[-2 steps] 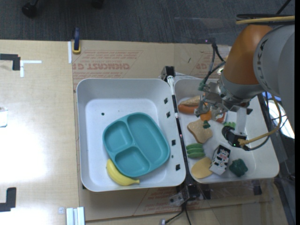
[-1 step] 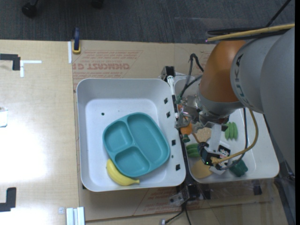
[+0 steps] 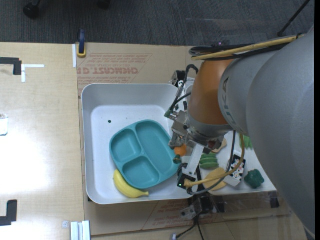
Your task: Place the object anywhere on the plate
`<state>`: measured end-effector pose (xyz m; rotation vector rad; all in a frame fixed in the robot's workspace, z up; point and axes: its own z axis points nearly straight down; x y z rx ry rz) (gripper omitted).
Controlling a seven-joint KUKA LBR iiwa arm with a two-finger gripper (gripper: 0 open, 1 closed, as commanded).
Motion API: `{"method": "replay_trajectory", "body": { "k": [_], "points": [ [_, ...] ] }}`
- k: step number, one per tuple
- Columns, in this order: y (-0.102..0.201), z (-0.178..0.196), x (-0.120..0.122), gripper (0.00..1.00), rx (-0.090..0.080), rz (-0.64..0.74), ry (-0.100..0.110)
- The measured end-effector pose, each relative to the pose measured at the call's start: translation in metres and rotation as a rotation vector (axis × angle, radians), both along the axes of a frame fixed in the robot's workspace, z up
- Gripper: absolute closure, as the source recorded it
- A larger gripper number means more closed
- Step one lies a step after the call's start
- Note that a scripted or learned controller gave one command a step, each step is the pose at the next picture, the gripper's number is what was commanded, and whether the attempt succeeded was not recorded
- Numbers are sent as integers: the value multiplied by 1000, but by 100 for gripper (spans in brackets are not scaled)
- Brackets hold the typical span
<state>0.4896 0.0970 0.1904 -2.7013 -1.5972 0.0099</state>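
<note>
A grey arm with an orange band reaches in from the right, its gripper point(image 3: 181, 151) low over the right edge of a teal plate point(image 3: 142, 154) in the left white bin point(image 3: 100, 104).

The three-compartment plate lies tilted in the bin's near half, and a yellow banana point(image 3: 127, 186) rests against its near-left rim, on the bin floor rather than on the plate. A small orange object point(image 3: 180, 150) shows at the gripper, just beside the plate's right rim; whether the fingers are spread or clamped on it cannot be told, since the wrist hides them. In the right bin, partly under the arm, lie a green piece point(image 3: 254, 178), a tan piece point(image 3: 212, 176) and a green-striped item point(image 3: 209, 161).
</note>
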Motion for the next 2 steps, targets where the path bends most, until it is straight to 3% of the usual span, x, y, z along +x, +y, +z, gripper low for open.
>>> {"method": "replay_trajectory", "body": {
  "k": [1,2],
  "points": [
    [56,31,-11,100,-1,218,-6],
    [56,31,-11,0,-1,218,-6]
  ]
}}
